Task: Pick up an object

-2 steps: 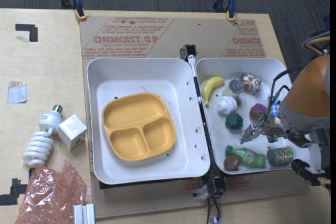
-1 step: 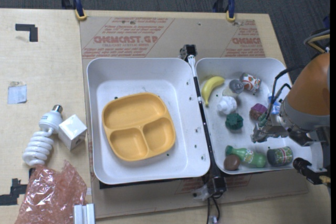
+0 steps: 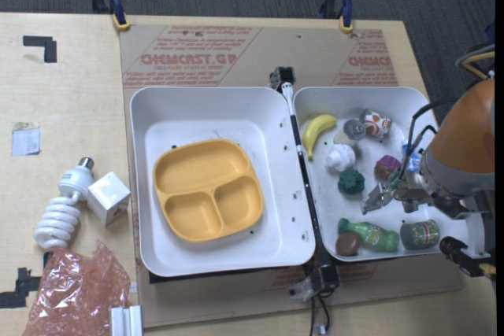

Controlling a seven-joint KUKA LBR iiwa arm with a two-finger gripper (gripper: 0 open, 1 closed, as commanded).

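Observation:
My gripper hangs over the right bin, reaching in from the right under the grey and orange arm. It is open, with nothing between its fingers. It sits between a purple object just above it and a green bottle below it. A dark green lump lies just to its left. Elsewhere in the bin are a banana, a white object, an orange and white ball, a small can and a brown object.
The left bin holds a yellow divided plate. Left of the bins, on the bench, lie a spiral light bulb, a small white box and crumpled pink wrap.

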